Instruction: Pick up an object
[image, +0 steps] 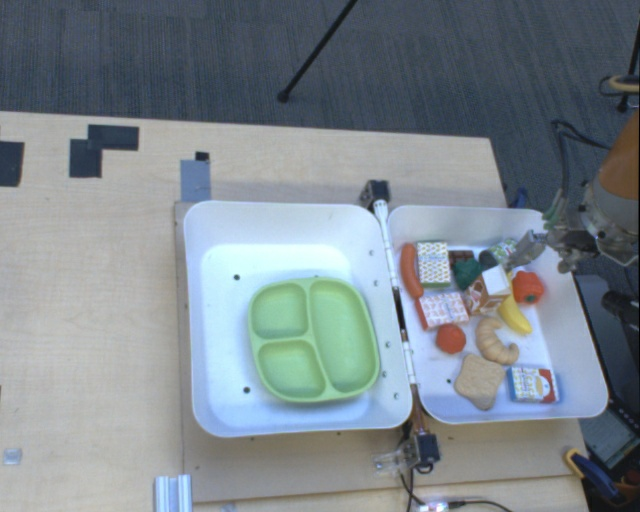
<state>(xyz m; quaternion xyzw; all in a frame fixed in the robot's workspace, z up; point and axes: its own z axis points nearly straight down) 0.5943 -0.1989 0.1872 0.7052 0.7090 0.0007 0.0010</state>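
Observation:
The right bin holds a heap of toy foods. Among them are a red sausage, a patterned box, a dark green piece, a red packet, a small red tomato, a yellow banana, a croissant, a bread slice, a small carton and an orange-red pepper. My gripper reaches in from the right over the bin's far right corner, just above the pepper. I see nothing held in it.
The left bin carries a green divided plate. A ridge separates the two bins. Cables and clips lie at the bench's front edge. Dark tape patches mark the bench at the far left.

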